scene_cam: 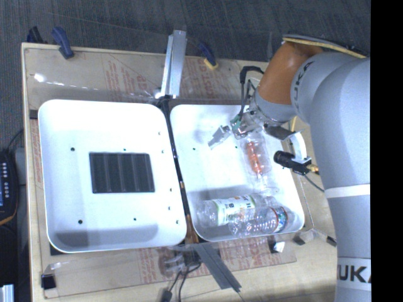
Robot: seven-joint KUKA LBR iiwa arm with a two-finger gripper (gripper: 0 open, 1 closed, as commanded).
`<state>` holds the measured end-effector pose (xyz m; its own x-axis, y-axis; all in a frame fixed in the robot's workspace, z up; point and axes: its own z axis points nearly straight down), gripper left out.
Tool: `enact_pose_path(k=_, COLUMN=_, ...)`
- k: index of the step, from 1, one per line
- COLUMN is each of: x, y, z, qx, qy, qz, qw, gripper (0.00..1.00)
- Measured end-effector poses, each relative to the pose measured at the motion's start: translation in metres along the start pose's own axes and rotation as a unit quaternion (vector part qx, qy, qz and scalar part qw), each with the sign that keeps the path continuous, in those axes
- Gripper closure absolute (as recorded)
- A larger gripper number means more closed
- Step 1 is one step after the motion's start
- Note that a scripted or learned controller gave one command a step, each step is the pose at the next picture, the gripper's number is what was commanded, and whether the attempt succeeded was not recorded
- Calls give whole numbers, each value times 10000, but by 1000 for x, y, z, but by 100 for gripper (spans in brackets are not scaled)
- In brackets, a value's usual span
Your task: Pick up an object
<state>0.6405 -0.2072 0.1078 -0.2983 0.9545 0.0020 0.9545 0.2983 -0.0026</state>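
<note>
Bins side by side on the bench, and the right bin serves as landmark for everything. Left of it, touching along the shared edge, the left bin with a dark ribbed rectangle lying flat in its middle. Inside the right bin, along its near wall, two clear plastic bottles lying on their sides: one with a white and green label, and a second crinkled one pressed against it on the right. Also in the right bin, further back by its right wall, a slim clear bottle with orange contents, lying lengthwise. Over the right bin's far right part, the grey arm coming in from the right, orange band above the wrist. End effector low above the bin floor, just beside the far end of the orange-filled bottle; small metallic parts poking out to the left. Cannot tell its state, spread or closed, from this slant; nothing seen pinched. Blue clamps on the bench's back edge, beyond the left bin
</note>
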Motion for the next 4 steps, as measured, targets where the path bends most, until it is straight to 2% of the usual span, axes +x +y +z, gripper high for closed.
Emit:
enact_pose_path(k=1, x=72, y=28, z=16, qx=6, qy=-2, qz=51, qw=10000, gripper=0)
enact_pose_path(k=2, x=57, y=36, z=14, qx=-20, qy=-18, qz=-298, qw=9996, gripper=0)
enact_pose_path(k=3, x=3, y=-16, z=-25, qx=-12, qy=-14, qz=-230, qw=9997, gripper=0)
enact_pose_path(k=4, x=13, y=-49, z=-79, qx=-5, qy=-6, qz=-467, qw=9989, gripper=0)
